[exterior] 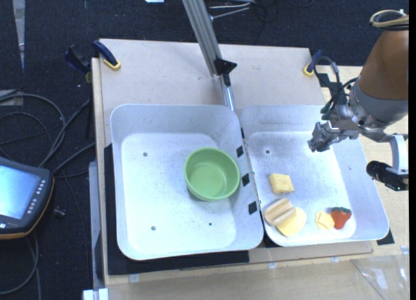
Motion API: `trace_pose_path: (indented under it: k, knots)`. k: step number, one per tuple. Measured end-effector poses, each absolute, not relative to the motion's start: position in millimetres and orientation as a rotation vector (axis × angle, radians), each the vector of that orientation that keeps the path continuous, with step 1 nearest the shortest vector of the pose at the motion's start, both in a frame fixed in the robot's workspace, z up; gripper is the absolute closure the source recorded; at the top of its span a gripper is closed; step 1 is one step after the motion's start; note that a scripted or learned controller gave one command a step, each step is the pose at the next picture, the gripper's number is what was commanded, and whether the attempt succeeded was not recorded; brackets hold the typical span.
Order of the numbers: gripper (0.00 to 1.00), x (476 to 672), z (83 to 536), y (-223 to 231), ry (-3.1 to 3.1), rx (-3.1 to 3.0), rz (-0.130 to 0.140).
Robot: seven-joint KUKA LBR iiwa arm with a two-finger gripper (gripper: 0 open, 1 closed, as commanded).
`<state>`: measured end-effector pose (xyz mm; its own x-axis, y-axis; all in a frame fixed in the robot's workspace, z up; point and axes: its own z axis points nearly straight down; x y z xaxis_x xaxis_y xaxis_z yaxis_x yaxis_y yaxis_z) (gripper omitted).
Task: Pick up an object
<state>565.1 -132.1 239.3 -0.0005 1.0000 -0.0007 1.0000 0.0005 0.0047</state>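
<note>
The left bin (pixel 130 162) holds a green bowl (pixel 211 174) near its right wall. In the right bin (pixel 364 162), a yellow block (pixel 281 183) lies mid-floor, with a bread roll (pixel 279 210), a yellow wedge (pixel 294 222), a small yellow piece (pixel 324 220) and a strawberry (pixel 340 215) along the front edge. The tool (pixel 320 139) hangs over the bin's back right part; whether it is apart or together I cannot tell. The block lies forward and left of it, with bare floor around, probably the easiest target.
</note>
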Motion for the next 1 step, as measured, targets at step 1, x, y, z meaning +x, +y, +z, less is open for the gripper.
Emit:
trace_pose_path:
  k: [1]
  knots:
    - [1.00, 557.6, 233.7, -89.0, 2.226, 2.218, 0.001]
